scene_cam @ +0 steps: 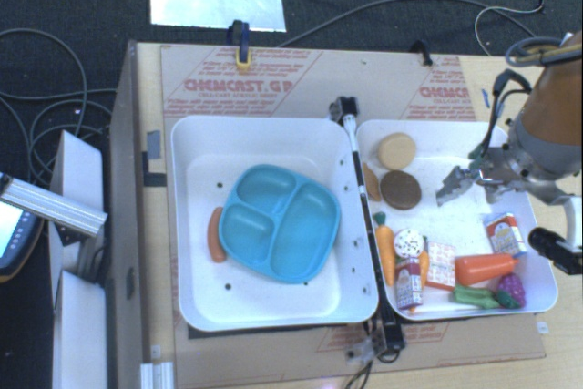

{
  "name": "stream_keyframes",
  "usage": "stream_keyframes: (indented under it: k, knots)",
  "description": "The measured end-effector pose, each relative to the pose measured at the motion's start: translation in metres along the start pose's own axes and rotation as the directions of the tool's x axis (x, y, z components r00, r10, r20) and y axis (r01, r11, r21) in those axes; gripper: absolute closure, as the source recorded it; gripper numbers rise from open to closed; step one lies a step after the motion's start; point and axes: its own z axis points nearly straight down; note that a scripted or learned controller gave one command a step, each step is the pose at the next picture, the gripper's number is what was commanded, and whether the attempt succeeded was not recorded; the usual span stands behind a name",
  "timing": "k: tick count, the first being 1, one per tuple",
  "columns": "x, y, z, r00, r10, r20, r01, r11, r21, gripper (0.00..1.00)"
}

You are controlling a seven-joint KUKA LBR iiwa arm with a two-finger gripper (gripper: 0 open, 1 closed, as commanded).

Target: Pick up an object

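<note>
Purple grapes (512,289) lie below the empty, parted pincer (466,182).

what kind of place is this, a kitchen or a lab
Most likely a robotics lab: a robot arm reaches over two white bins of toy food on a cardboard-topped bench, with loose cables across dark carpet.

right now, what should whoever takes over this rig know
Gripper: open, holding nothing, hanging over the bare upper middle of the right bin.
Right bin: two round cookies, tan and brown, at upper left; carrot, cupcake and small cartons along the lower left; orange piece, green piece and purple grapes at lower right; a small box just above them.
Left bin: blue divided plate, hot dog beside its left edge.
Done: nothing picked yet.
Left: choose an item, lower, close, lift. The brown cookie looks nearest the fingers.
</note>
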Motion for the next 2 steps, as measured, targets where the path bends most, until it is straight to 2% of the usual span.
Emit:
stream_keyframes:
  k: [1,2]
  knots:
    - [0.006,0.042,0.065,1.0,0.0,0.0,0.0,1.0,0.002,0.0]
    - [0.026,0.054,0.139,1.0,0.0,0.0,0.0,1.0,0.001,0.0]
